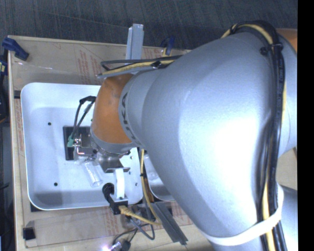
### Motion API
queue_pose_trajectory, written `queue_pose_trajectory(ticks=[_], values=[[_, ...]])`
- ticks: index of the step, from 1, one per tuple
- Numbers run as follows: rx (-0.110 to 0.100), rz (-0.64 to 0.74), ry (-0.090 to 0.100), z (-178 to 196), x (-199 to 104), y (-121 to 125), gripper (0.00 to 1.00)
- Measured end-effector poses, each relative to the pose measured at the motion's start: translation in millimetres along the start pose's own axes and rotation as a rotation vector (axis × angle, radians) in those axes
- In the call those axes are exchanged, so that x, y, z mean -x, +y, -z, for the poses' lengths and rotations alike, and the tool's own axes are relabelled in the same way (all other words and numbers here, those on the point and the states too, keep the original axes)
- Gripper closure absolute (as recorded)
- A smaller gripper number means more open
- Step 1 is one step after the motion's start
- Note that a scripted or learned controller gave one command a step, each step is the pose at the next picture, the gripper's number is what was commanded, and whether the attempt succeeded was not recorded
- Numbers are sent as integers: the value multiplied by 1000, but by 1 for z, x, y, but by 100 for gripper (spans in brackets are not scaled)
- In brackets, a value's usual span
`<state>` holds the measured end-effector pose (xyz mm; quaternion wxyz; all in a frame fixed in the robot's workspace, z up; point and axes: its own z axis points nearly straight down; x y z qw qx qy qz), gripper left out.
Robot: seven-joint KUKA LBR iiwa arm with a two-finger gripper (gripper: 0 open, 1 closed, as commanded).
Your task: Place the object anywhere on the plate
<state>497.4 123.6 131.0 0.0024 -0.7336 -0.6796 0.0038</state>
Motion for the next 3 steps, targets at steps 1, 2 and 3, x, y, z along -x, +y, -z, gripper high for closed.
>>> queue_pose_trajectory(ticks=[1, 2, 3], values=[[7, 278, 1, 60, 44, -18, 100], [0, 635, -1, 4, -24, -17, 100], [-1, 273, 1, -41, 24, 1, 100]])
